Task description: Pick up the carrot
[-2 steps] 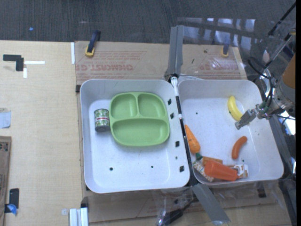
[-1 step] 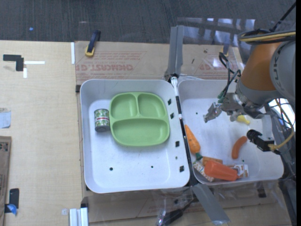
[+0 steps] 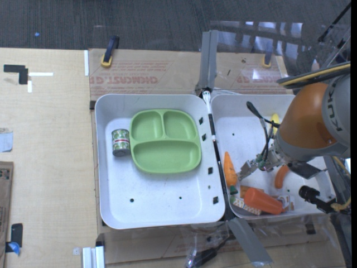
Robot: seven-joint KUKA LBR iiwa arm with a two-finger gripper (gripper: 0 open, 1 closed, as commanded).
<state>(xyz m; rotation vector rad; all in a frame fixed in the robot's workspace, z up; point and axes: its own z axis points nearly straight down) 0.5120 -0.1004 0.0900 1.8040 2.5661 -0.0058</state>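
Observation:
The carrot [image 3: 229, 170] lies in the right bin [image 3: 240, 128] against its left wall, orange and pointing away from me, with a bit of green at its near end. My gripper [image 3: 252, 166] hangs low over the bin floor just right of the carrot, and I see nothing held in it. The arm with its orange band [image 3: 308, 120] reaches in from the right above it.
Right bin: a small orange piece [image 3: 281, 176] beside the gripper, a bigger orange-red item [image 3: 262, 201] at the near wall, a black utensil [image 3: 256, 116] and a yellow item [image 3: 275, 119] farther back. Left bin [image 3: 111, 205]: a green divided plate [image 3: 165, 140] and a small can [image 3: 120, 142].

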